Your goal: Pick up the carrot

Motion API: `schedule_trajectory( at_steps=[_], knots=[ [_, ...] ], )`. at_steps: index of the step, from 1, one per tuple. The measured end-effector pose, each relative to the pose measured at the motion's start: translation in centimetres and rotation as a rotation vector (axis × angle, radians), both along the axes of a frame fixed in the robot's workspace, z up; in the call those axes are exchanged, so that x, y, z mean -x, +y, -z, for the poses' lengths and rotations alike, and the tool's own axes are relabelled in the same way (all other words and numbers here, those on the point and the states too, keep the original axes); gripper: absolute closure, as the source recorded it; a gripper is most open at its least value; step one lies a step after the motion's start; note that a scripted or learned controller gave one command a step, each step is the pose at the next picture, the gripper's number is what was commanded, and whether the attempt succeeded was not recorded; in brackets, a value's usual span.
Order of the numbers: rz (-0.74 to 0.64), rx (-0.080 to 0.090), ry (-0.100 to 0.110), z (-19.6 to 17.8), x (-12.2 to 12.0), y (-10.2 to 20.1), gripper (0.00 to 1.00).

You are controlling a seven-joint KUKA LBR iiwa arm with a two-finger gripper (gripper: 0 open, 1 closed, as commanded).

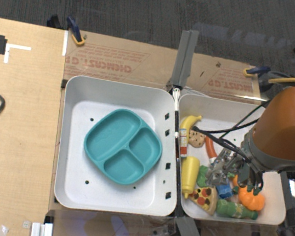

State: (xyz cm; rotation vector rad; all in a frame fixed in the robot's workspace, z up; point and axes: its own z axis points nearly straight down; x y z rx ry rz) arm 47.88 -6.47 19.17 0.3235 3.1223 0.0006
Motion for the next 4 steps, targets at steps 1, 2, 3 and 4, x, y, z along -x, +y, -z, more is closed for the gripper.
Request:
schedule_trajectory(
  at_steps=[1, 2, 3, 4],
  knots=[
    [-0.163, 0.0, 0.002, 5.0, 0.1, -5.4, 1.0],
    [-0.396, 0.002, -0.001, 7.5, 0.0, -10.9, 1.0],
    [-0.425, 0.001, -0.001, 4.6, -1.3, -8.4, 1.0],
    [-0.583, 0.002, -0.002, -7.1, -1.6, -15.7, 1.0]
  ],
)
